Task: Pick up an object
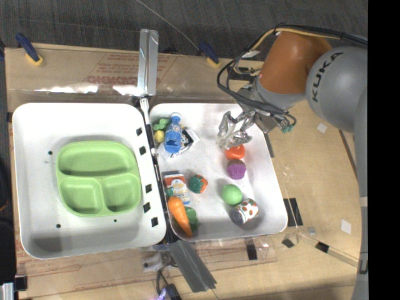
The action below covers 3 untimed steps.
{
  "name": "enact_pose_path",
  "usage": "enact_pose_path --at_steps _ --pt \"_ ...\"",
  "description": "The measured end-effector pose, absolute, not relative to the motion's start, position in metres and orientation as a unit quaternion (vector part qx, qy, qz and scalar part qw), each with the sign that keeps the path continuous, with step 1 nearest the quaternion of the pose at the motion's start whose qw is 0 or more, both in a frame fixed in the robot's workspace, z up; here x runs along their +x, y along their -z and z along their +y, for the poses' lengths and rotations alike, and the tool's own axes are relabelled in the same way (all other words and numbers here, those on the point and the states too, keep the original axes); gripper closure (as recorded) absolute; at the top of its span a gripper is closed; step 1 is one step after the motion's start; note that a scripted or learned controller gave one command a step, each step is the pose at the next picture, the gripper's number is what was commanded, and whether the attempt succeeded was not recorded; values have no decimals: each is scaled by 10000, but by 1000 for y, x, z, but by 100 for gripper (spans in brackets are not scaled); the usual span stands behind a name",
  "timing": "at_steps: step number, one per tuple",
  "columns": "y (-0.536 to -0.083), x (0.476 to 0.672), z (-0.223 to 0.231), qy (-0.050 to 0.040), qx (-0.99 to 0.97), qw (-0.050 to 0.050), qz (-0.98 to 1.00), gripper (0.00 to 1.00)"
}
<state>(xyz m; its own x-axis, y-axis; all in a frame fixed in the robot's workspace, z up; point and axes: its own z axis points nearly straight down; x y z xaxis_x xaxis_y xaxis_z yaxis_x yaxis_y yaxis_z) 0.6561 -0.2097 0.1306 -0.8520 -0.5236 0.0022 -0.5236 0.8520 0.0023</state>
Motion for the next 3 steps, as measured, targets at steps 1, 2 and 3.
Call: enact_pose_path --at_steps 1,2,3 --pt "-134 658 -210 -3 2721 -12 -9623 0" --pt "-93 591 -186 -7 4823 -14 -8760 0" --pt "-91 523 -100 25 4816 3 -8764 0"
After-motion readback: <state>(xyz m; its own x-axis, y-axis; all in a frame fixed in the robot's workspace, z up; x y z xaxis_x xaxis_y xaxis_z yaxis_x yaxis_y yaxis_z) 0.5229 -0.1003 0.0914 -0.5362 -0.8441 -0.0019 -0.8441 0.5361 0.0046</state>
